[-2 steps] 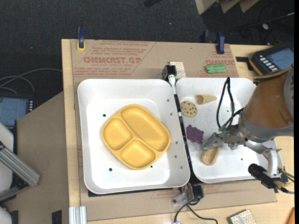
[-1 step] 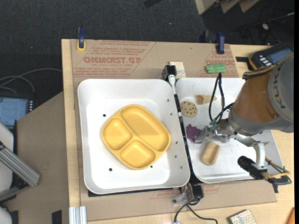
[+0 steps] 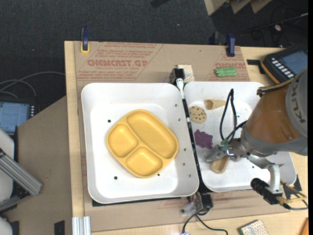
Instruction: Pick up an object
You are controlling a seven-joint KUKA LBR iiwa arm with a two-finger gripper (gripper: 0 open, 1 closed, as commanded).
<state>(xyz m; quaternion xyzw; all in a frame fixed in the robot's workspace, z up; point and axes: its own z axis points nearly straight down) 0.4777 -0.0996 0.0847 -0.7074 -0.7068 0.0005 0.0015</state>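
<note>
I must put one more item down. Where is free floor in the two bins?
Left white bin: free strips around the yellow three-compartment plastic plate. Right white bin: crowded; round speckled cookie, purple toy, tan piece and gripper fill its left half.

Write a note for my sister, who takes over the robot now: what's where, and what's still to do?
Gripper: low in the right bin, between the purple piece and the tan piece; I cannot tell its grip.
Also there: round cookie, small tan bit.
Left bin: yellow divided plate.
Done: nothing visibly lifted.
Left: pick up an object.
</note>
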